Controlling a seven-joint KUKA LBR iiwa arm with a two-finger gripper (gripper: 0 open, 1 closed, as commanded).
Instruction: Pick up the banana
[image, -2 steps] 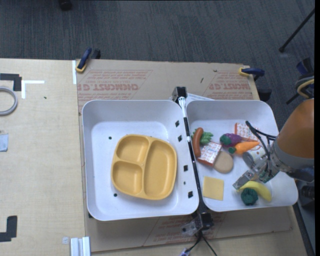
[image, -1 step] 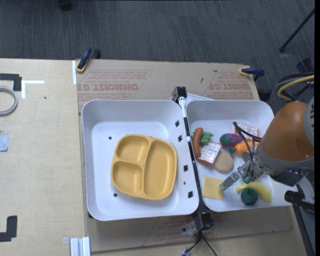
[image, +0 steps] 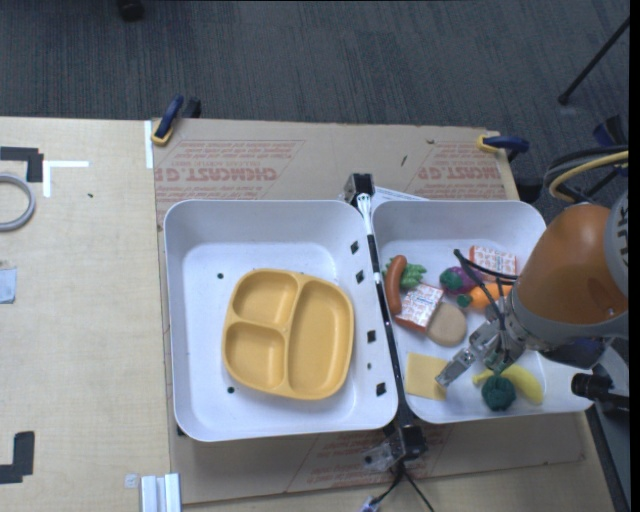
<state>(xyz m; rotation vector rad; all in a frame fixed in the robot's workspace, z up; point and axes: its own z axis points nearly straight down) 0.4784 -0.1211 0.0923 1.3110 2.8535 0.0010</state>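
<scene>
The arm reaches in from the right and hangs low over the right bin (image: 400, 215), presumably because the banana (image: 522, 383) lies there, in the near right corner, half tucked behind a green broccoli (image: 498, 394). The gripper (image: 462, 366) points down toward the bin floor just left of the banana, over the edge of a yellow cheese slice (image: 425, 376). I cannot tell how far it is open, and nothing visible sits in it.

The same bin holds a sausage (image: 394, 281), a red-and-white packet (image: 420, 306), a tan bun (image: 447, 325), grapes (image: 457, 280) and a striped box (image: 494, 259). The left bin (image: 190, 300) holds a yellow tray (image: 290, 333) with three compartments.
</scene>
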